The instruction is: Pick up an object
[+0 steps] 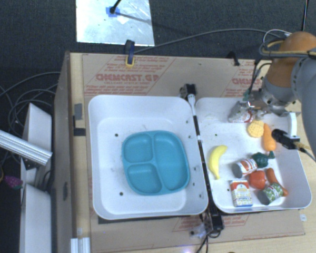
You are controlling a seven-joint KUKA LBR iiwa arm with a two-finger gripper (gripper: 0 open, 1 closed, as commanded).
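Note:
My gripper (241,112) hangs low over the far part of the right bin (216,115), above bare white floor. A yellow-orange dimpled fruit (256,129) lies just to its near right, apart from it, with an orange piece (267,139) beside that. Closer to the front lie a banana (217,159), a red-and-white can (246,166), a dark green item (262,159), a red tomato (257,179), an orange carrot-like piece (274,175), a small carton (242,193) and a green can (273,193). I see nothing held by the gripper.
The left bin (105,120) holds a blue divided plate (155,161). A black ridge (196,136) separates the two bins. The grey arm (305,83) comes in from the right over the bin's far corner.

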